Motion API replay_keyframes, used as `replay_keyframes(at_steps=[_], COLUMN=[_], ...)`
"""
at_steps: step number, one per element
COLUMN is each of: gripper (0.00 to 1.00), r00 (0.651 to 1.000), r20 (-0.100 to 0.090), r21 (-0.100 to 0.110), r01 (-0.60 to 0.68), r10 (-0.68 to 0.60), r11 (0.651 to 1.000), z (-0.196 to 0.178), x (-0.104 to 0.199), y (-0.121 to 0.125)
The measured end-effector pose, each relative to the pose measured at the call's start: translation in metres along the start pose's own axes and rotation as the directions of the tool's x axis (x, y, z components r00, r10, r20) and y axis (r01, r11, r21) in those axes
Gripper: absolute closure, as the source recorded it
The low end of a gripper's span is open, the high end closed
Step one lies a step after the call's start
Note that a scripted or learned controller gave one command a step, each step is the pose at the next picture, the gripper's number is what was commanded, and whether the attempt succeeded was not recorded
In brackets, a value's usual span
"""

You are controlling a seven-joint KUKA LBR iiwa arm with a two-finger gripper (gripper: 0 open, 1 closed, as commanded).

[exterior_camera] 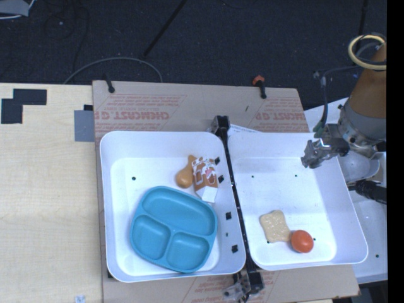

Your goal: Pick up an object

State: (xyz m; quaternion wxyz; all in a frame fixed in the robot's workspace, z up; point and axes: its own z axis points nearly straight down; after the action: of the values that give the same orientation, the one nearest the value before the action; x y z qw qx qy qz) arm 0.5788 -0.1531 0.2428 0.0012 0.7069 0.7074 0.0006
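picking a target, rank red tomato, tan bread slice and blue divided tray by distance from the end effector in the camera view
From the end effector:
1. Tan bread slice, right bin, and red tomato beside it: too close to call.
2. Blue divided plastic tray, left bin.

Red tomato (302,241) touching pale toast slice (274,226), flat in right bin (353,213).

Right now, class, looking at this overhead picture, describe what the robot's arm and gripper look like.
The arm is a thick rounded column, orange-brown above a grey wrist section. A pale yellowish ring sits at its top, and thin dark cables loop beside it. The gripper is small, grey and metallic, with dark fittings.
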Motion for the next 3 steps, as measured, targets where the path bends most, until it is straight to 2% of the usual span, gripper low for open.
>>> replay_keyframes(at_steps=[1, 2, 3], gripper=[1.0, 1.0, 1.0], r00=[1.0, 1.0, 1.0], r20=[0.0, -0.002, -0.003], r21=[0.0, 0.005, 0.007], r01=[0.0, 0.003, 0.004], r10=[0.0, -0.003, -0.004], r11=[1.0, 1.0, 1.0], z=[-0.053, -0.053, -0.036], x=[-0.001, 0.047, 0.102], y=[0.001, -0.001, 0.005])
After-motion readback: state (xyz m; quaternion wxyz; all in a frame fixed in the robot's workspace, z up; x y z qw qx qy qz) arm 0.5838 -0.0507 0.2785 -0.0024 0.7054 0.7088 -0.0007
